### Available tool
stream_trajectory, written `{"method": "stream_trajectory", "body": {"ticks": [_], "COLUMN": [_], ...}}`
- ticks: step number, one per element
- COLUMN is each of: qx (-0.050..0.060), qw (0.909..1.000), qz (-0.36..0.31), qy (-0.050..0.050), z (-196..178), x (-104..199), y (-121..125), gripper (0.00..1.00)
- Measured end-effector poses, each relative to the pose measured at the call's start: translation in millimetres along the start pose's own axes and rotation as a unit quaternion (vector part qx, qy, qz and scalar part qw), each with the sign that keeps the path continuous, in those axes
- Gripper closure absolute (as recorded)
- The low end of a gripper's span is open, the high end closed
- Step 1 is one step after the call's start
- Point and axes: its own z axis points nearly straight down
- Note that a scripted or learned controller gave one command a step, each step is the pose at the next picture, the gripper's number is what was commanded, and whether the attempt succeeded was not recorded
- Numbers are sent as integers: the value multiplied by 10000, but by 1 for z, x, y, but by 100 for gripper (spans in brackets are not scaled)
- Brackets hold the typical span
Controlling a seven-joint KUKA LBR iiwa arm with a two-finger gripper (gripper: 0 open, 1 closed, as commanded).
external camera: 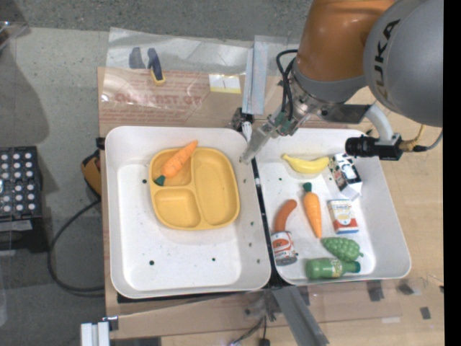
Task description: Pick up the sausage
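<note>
We see the claw (253, 148) hanging over the seam between the two white bins, near their far rims, at the end of the grey arm (403, 45) with its orange band (338, 27). We cannot tell the state of the claw from this view. The sausage (285, 214) lies in the right bin (392, 215), nearer the camera than the claw and slightly to its right, well apart from it, and nothing grips it. The sausage rests at a slant, its lower end touching or just beside a small can (284, 248). Just to the right of the sausage we note a carrot (312, 212) lying lengthwise. To the right of the claw, near the far rim, lies a banana (305, 164), and beyond it a small dark-and-white packet (346, 173). A small carton (343, 216) sits right of the carrot, and a green bunch of grapes (341, 248) and a green bottle (329, 267) lie along the near rim. To the left of the claw, the left bin (130, 236) carries a yellow divided plate (209, 193), with a second carrot (176, 161) lying across its far left compartment. The counter (180, 92) beyond the bins bears a clear plastic bag.
</note>
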Motion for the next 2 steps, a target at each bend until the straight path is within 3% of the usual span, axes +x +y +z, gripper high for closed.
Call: {"method": "stream_trajectory", "body": {"ticks": [1, 2], "qx": [0, 5], "qw": [9991, 9960], "qz": [-432, 891], "qy": [4, 10], "z": [64, 89], "x": [-30, -48], "y": [-53, -101], "gripper": [0, 0]}}
